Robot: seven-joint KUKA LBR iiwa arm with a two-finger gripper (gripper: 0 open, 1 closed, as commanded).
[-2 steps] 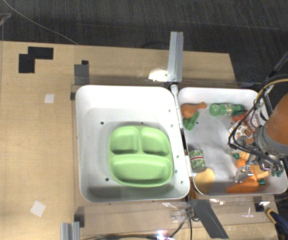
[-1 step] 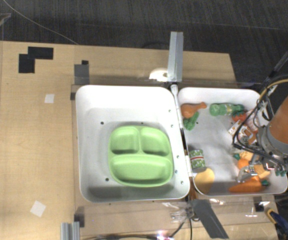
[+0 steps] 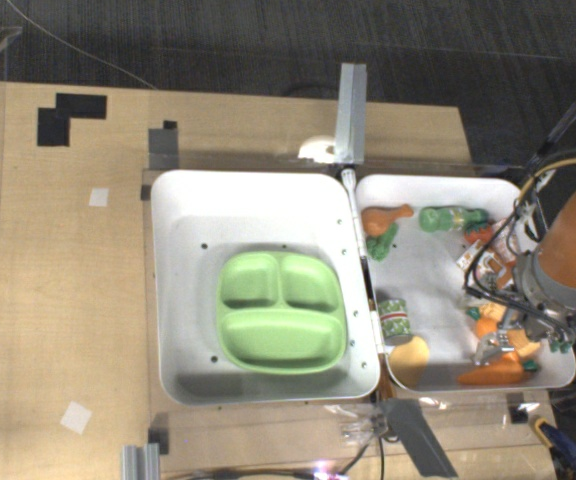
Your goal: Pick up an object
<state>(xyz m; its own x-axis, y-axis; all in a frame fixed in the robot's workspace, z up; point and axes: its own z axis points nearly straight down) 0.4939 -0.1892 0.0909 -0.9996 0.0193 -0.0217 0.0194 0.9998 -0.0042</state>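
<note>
orange carrot [image 3: 490, 375] beside yellow toy [image 3: 411, 351]

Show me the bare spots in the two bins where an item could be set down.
Left bin: bare floor rings the green divided tray, widest above it. Right bin: a bare patch mid-floor, bordered by the green bottle above and the small can to the left. Its right side, under the arm, is crowded with toys.

A light wooden bench [image 3: 58, 298] carries two shallow white bins side by side. The left bin [image 3: 183, 268] and right bin [image 3: 438, 308] touch along their inner edges
</note>
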